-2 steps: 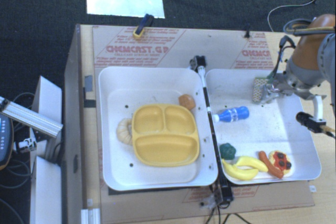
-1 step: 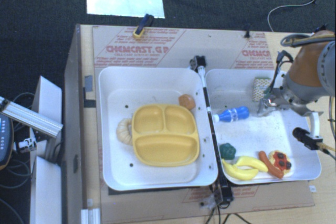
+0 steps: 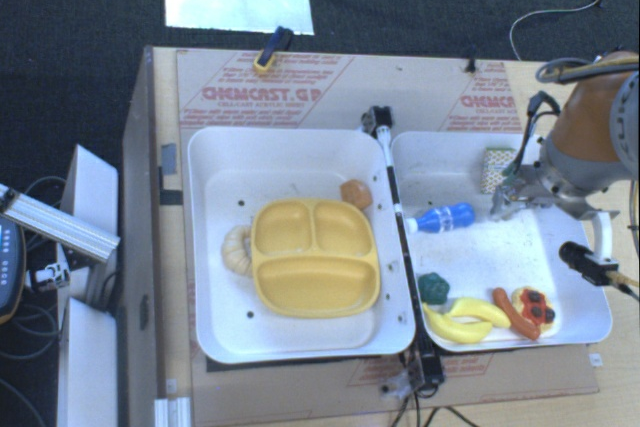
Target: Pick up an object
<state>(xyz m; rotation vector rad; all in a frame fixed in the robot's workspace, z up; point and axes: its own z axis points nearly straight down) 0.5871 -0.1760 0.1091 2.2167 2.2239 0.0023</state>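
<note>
The tool (image 3: 505, 203) hangs low over the right bin (image 3: 585, 320), just right of the blue bottle (image 3: 445, 217); I cannot tell how its grip is set. The bottle lies on its side, long axis running left-right, cap end pointing away from the tool, base end nearest it.

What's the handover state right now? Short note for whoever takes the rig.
Gripper: low in the right bin, beside the blue bottle; finger state unreadable, nothing seen held.
Right bin: blue bottle, green-patterned sponge, dark green toy, banana, hot dog, pizza slice.
Left bin: yellow divided tray, brown item, tan item.
Done: no pick visible. Left: grasp and lift an object.
</note>
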